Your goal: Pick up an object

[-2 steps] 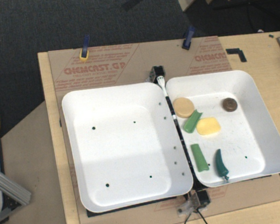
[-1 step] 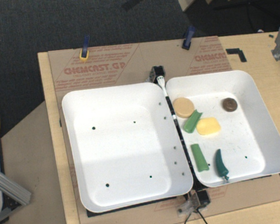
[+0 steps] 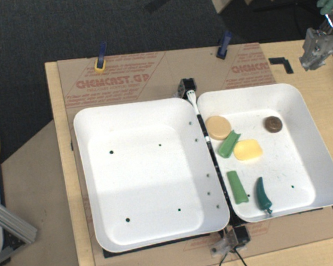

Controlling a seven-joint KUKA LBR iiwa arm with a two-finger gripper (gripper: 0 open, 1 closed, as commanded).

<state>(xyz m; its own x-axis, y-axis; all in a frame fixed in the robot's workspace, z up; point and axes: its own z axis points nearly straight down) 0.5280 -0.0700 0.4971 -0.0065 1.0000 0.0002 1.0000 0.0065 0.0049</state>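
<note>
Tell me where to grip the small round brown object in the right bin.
Probably come straight down on the small round brown object, closing across its width. It is round, so any angle suits, and it lies apart from the yellow oval piece, clear of the right bin wall.

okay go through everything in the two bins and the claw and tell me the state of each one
Tan disc: flat in right bin, touching light green block.
Light green block: lying slanted.
Yellow piece: lying flat.
Brown round piece: resting apart.
Green bar: lying flat.
Dark green tool: lying near front wall.
Claw: raised beyond the bins.
</note>
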